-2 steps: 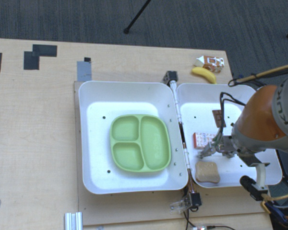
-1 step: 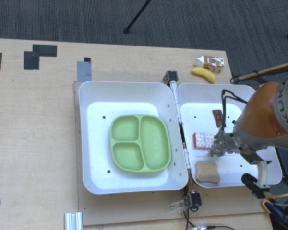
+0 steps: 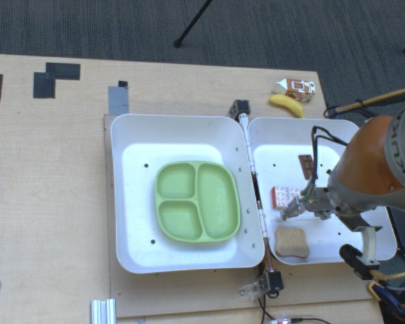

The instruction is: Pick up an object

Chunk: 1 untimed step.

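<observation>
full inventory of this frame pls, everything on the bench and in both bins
divided plate: 1, light green, three compartments, in left bin
left bin: 1, white
right bin: 1, white
small box: 1, red and white, middle of right bin
bread-like block: 1, tan, near corner of right bin
small bar: 1, brown, far part of right bin
banana: 1, yellow, on bench beyond right bin
small carton: 1, white and orange, behind banana
arm: 1, grey with orange band, over right bin
tool: 1, beside small box
</observation>
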Tool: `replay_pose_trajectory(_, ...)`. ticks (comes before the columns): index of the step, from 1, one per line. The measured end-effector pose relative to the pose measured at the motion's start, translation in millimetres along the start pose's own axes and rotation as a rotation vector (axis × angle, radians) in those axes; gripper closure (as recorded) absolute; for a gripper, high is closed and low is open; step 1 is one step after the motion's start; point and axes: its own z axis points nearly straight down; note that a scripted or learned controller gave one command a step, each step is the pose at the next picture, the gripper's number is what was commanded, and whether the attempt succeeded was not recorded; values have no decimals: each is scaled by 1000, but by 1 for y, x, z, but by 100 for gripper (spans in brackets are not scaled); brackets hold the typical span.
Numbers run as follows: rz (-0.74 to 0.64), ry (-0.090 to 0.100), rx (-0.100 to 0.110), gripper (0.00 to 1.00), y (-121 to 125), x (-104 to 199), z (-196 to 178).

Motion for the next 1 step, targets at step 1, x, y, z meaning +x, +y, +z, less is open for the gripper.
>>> replay_pose_trajectory(1,-1,0,-4,100,2,1,-11)
